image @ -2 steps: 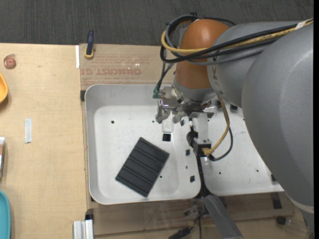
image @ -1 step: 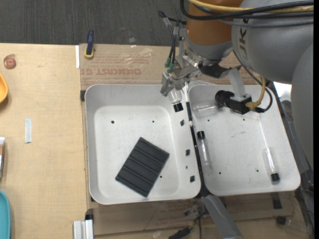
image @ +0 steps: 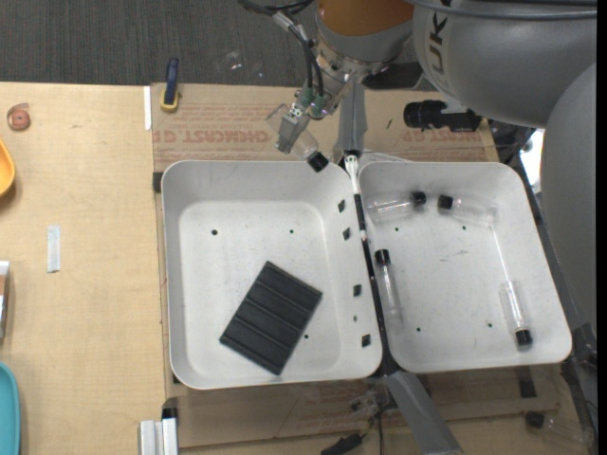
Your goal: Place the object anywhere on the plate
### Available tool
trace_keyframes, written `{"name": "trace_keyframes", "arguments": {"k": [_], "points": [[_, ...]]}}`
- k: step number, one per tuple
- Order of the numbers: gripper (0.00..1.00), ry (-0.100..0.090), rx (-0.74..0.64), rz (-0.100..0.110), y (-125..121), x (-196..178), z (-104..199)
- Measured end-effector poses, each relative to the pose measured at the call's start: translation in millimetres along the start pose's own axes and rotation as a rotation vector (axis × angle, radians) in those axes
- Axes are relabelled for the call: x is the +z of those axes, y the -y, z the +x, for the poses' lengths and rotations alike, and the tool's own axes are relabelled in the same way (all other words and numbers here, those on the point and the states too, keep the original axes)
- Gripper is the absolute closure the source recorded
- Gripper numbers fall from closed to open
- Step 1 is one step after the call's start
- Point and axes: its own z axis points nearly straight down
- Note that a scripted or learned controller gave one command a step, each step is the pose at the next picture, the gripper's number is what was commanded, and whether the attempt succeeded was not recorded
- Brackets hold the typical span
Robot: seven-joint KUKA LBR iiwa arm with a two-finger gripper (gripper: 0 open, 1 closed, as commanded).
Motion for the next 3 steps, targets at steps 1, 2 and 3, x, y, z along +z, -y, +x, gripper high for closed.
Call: {"name": "trace_keyframes", "arguments": {"k": [1, 2, 3], "points": [[1.0, 0.0, -0.191, 0.0, 14, -126, 35], [1.0, 0.002, -0.19, 0.001, 13, -134, 34], [1.0, -0.001, -0.477, -0.001, -54, -112, 50]]}}
